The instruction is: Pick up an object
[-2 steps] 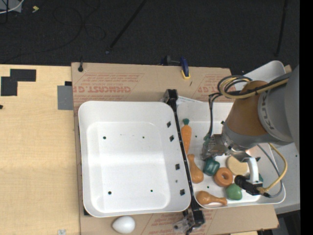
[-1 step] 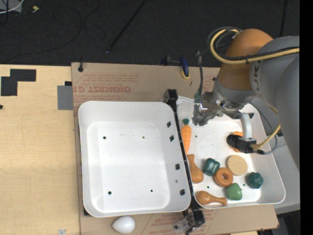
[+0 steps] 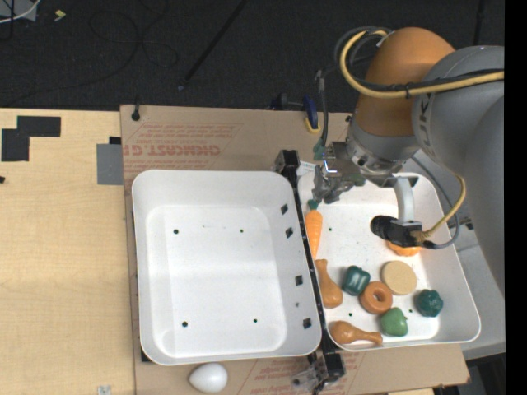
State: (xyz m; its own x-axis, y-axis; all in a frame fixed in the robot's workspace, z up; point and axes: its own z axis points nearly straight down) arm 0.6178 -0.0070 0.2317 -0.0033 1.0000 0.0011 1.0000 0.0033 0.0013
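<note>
The gripper (image 3: 323,189) hangs just above the carrot (image 3: 314,229), which lies along the right bin's (image 3: 461,303) left wall; I cannot tell its state or whether it holds anything.

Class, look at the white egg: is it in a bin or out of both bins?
Out. The white egg lies on the cardboard in front of the left bin, outside its rim.

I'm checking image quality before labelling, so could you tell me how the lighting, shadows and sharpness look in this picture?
Camera view: even light, sharp focus; the left bin is bright white without washing out; the gripper casts soft shadows near the carrot; the background above the bench is nearly black.
</note>
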